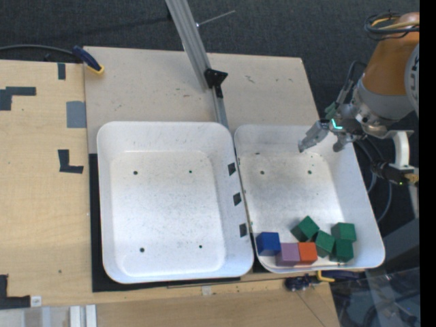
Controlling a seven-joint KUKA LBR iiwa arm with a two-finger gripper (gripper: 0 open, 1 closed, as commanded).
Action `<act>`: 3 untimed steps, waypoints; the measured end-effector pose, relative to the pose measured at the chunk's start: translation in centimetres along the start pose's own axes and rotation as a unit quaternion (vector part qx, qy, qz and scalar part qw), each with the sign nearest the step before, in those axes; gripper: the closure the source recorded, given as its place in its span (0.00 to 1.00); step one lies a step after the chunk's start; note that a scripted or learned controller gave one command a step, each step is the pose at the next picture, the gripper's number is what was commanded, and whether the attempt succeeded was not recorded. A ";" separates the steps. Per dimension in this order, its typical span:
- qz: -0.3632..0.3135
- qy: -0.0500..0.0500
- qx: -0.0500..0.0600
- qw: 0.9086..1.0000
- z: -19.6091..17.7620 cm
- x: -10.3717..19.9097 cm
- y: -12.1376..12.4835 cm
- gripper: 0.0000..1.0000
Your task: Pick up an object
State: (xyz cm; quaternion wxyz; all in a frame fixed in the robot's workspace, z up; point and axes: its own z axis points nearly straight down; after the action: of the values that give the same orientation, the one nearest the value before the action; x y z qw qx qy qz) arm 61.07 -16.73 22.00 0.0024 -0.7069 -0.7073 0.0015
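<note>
Blocks (green, blue, purple, orange) cluster in the right bin's near corner; the gripper hovers above the far edge, fingers spread, holding nothing.

A metal rail crosses, perhaps, the plywood bench.

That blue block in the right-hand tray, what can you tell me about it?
The blue block is a small cube, solid blue, of what looks like painted wood or foam. It sits flat in the near left corner of the right bin, close against its left wall. A purple block touches its right side, with an orange block beyond. The gripper hangs far off, over the bin's far edge.
</note>
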 end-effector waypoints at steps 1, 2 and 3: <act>-0.001 -0.001 -0.002 1.000 -0.2 0.0 0.1 0.00; 0.000 -0.001 0.001 1.000 5.8 -0.2 0.7 0.00; 0.000 -0.001 0.001 1.000 11.0 -0.8 -0.1 0.00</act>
State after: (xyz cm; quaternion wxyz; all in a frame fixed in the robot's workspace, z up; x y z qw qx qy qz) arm 60.92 -17.56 10.98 0.0025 -0.7069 -0.7073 0.0025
